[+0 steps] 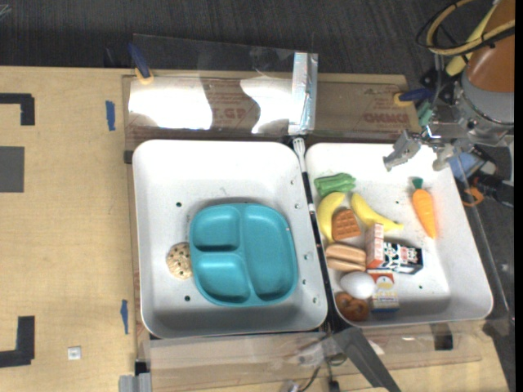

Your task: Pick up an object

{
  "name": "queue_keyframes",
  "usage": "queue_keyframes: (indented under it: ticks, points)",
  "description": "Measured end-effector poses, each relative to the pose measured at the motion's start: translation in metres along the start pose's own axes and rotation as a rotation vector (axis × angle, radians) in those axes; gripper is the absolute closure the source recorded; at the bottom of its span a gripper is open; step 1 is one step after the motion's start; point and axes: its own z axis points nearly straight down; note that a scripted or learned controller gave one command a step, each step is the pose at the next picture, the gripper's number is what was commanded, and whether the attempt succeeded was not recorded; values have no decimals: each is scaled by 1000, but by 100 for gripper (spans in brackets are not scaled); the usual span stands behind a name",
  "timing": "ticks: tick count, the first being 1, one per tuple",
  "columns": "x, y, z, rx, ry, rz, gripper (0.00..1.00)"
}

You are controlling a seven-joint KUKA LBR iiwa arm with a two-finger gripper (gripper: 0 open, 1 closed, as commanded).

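Item 1, claw [418,155]: hanging over the far right corner of the right bin [470,296], its two grey fingers [398,153] spreading apart and gripping nothing. The grey arm with its orange band [495,70] is reaching in from the right behind it, with yellow and black cables [458,19] looping above.

Item 2, carrot [424,209]: lying just below the claw and slightly to its right, green top pointing toward the claw, apart from it.

Item 3, green vegetable [333,183]: lying to the claw's left and a little nearer the viewer, by the bin's left wall.

Item 4, bananas [366,211]: resting below and left of the claw, with a brown waffle-like piece [346,225] sitting between them.

Item 5, hot dog [346,257], white egg [356,285], brown cookie-like piece [352,305]: lining up well below the claw, along the bin's left side.

Item 6, small cartons [391,261]: lying well below the claw, beside the hot dog and egg.

Item 7, left bin [212,162]: sitting well to the claw's left, carrying a teal divided plate [243,253] and a cookie [179,260] touching the plate's left edge.

Item 8, clear plastic sheet [221,96]: lying far left of the claw, beyond the left bin.
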Motion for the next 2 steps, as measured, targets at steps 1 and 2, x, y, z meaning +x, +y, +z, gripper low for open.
queue_keyframes:
  ticks: [1, 2]
  points:
    - [101, -102, 74, 6, 1, -21, 0]
    - [33, -39, 93, -2, -2, -129, 0]
